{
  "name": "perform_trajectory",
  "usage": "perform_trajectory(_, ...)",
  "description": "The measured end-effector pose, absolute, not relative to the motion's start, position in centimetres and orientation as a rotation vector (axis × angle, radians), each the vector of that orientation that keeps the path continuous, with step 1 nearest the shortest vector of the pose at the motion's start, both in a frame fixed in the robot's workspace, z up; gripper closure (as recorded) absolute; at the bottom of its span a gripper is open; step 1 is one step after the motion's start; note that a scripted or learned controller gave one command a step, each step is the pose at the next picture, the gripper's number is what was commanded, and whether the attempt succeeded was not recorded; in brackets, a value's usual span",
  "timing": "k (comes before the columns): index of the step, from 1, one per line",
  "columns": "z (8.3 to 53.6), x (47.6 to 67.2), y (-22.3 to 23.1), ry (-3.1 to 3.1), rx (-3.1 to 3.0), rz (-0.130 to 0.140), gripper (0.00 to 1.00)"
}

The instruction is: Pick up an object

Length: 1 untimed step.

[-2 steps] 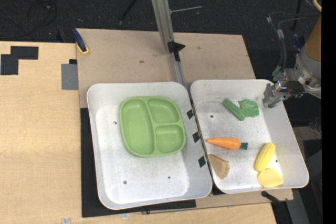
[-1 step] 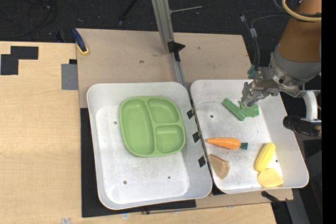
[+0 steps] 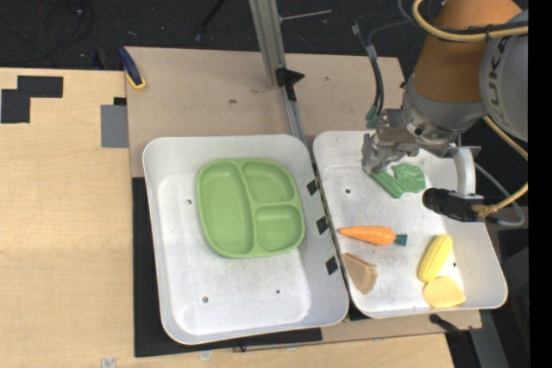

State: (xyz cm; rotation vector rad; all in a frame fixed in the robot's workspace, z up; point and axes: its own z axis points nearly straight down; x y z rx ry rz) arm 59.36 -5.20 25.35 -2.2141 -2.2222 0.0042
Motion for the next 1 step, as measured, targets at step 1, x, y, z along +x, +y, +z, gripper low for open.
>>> perform_trajectory(1, 25.78, 60.37, -0.33, -2.225, -2.215, 0.001, 1.00)
